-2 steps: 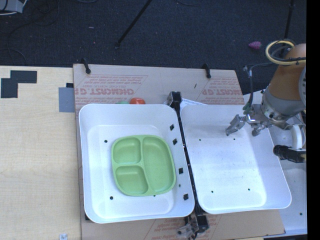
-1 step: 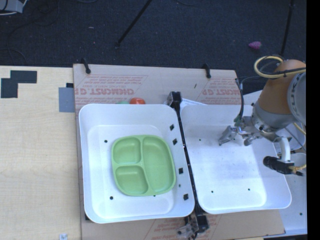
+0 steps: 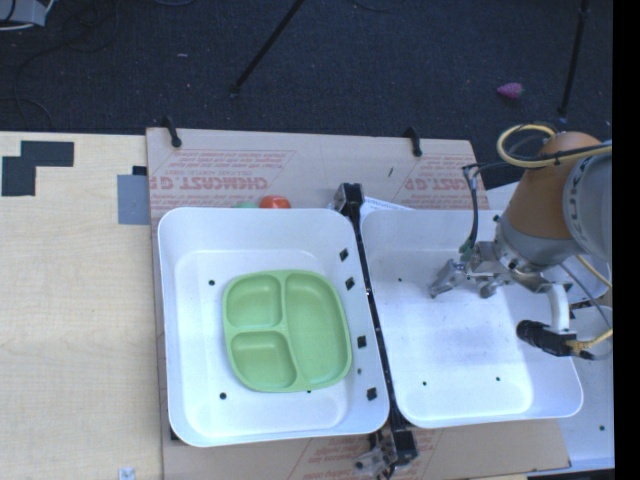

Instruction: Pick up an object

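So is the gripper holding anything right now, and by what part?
Nothing is visibly held. The gripper hovers over the right bin; the green plate lies in the left bin.

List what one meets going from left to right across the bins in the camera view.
Left bin → green tray → black divider → right bin → gripper → arm.

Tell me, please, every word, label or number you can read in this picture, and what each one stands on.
On the cardboard sheet behind the left bin: red print, upside down, too blurred to read for certain.
On the cardboard behind the right bin: more of the same red print, cut off and unreadable.
On the cardboard at the bottom edge: faint red print, unreadable.
The green plate bears no text.
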`<state>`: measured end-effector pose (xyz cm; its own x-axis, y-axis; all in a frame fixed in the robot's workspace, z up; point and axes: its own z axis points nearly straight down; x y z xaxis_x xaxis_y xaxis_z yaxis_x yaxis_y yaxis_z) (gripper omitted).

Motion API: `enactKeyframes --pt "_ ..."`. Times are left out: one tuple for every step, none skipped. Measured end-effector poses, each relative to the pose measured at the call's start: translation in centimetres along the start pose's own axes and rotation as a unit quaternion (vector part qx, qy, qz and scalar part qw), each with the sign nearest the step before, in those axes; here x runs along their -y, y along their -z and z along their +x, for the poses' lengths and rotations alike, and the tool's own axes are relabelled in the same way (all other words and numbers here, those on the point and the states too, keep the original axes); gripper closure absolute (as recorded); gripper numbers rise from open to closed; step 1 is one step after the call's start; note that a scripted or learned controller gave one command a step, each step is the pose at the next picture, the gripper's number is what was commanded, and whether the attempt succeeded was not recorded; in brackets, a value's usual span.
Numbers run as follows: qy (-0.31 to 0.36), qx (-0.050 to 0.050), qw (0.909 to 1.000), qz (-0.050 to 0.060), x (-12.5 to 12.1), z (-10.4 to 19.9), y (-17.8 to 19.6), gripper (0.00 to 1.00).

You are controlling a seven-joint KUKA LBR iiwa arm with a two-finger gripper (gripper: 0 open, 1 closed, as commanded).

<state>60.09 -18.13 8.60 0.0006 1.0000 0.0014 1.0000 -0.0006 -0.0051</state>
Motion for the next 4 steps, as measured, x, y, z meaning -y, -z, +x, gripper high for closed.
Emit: enactKeyframes --pt "-0.001 0.0 1.0 -0.001 0.0 0.0 1.1 1.0" --pt "-0.001 0.001 1.0 -0.004 0.3 -0.9 6.1 1.0" --pt "0.001 0.001 1.0 -0.004 0.0 -0.9 12.4 1.0" --pt "0.001 0.001 1.0 -0.004 -0.3 -0.5 16.9 1.0"
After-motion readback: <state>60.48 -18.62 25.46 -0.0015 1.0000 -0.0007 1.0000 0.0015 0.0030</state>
